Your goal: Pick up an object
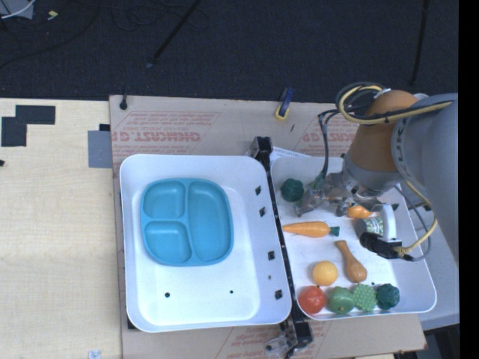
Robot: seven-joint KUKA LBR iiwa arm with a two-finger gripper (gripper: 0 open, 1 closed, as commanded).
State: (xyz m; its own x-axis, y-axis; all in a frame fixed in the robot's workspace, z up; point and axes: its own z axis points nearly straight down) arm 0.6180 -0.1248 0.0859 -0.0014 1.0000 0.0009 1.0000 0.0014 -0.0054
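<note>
end effector [334, 197] low in right bin [426, 290] | beside carrot [307, 229] | finger spread apparently hidden, cannot tell

Pincer [334, 197] fingers blurred against the right bin [426, 290], small orange piece [358, 212] half hidden beneath the wrist.

The table [52, 223] is pale wood, with a printed cardboard sheet [187, 129] laid flat on it (lettering upside down) — two white bins sit side by side on that sheet: left bin [150, 313], right bin [419, 290].
</note>
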